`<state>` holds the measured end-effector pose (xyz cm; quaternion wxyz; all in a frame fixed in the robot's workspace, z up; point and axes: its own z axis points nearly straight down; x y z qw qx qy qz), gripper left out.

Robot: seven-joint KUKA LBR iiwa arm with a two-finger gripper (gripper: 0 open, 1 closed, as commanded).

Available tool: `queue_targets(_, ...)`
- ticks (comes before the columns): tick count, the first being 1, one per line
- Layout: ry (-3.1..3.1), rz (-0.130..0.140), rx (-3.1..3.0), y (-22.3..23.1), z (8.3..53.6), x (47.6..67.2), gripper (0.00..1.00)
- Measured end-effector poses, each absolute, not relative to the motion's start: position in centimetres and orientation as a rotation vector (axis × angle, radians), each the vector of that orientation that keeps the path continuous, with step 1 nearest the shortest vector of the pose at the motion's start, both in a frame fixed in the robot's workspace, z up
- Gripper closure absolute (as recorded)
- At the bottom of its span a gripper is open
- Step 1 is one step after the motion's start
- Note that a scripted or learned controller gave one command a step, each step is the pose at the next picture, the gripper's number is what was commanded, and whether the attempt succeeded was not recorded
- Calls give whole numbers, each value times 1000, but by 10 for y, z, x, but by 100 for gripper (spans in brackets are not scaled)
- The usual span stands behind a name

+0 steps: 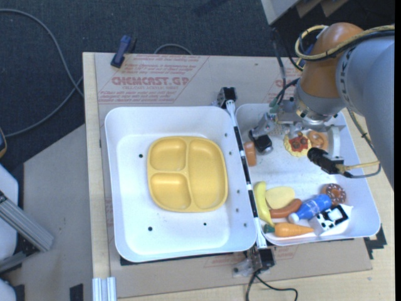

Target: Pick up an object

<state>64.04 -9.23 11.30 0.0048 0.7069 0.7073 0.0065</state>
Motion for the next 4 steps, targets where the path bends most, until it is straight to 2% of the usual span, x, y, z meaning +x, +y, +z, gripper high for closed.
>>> queue_targets(1,2211,30,2209,-94,96,641,0)
queue_targets(2,2206,40,2203,-94,110,644,100)
queue_targets(3,2205,39,2203,-94,110,644,0)
queue_targets(4,2212,28,2208,-92,96,648,0)
